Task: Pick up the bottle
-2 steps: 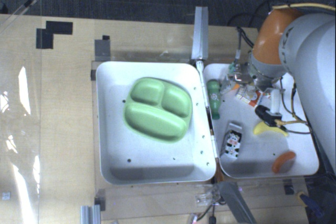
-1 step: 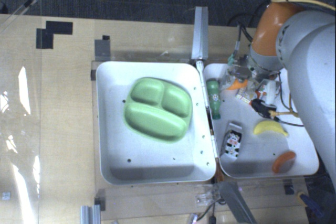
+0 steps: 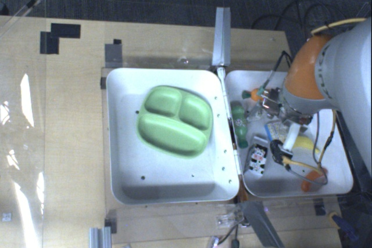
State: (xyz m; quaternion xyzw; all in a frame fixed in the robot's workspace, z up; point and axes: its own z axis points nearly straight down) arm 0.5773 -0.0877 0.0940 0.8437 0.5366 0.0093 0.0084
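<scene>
You are looking down on a wooden worktop [image 3: 64, 125] carrying two white bins. The left bin [image 3: 125, 183] is holding a green divided tray [image 3: 174, 120], lying near its middle. The right bin [image 3: 343, 180] is holding a jumble of small things. A green bottle [image 3: 239, 122] is lying along that bin's left wall, just beside the divider between the bins. Near its lower end a small black-and-white item [image 3: 257, 160] is lying flat. A small orange-capped piece [image 3: 253, 93] is sitting near the bin's top. A yellow object [image 3: 303, 144] and an orange piece [image 3: 310, 182] are lying toward the bin's right and lower right.

The arm [image 3: 334, 67] is reaching in from the right, and its hand [image 3: 278, 125] is hanging over the middle of the right bin, to the right of the bottle and apart from it. The clutter beneath is hiding how the hand is set, so you cannot tell whether it is gripping anything.
</scene>
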